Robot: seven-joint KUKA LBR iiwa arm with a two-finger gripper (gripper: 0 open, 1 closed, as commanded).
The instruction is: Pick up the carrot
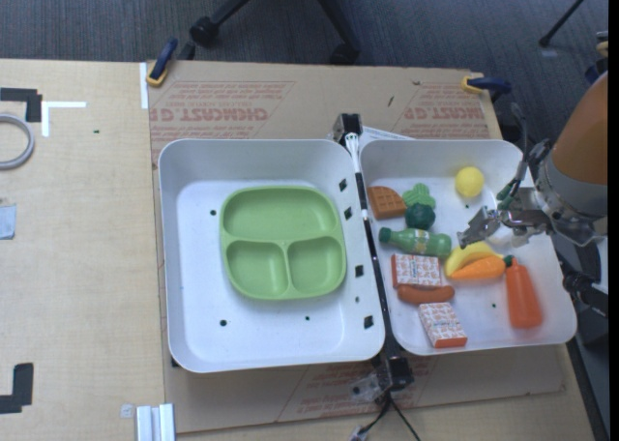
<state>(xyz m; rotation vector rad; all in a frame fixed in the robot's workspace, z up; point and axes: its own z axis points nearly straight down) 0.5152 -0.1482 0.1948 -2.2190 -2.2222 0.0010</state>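
The carrot (pixel 478 270), orange with a green tip at its right end, lies on its side in the right bin (pixel 553 333), just under a yellow banana (pixel 467 255). My gripper (pixel 482 226) reaches in from the right and hovers just above and slightly left of the carrot, near the banana's upper end. It stands open, with nothing between its fingers. The carrot rests on the bin floor, apart from the fingers.
Around the carrot lie an orange bottle (pixel 523 296), a sausage (pixel 424 294), two printed boxes (pixel 418 269) (pixel 442 324), a green bottle (pixel 416 240), broccoli (pixel 420 202), a toast slice (pixel 386 201) and a lemon (pixel 469 181). The left bin (pixel 189 265) holds a green divided plate (pixel 282 241).
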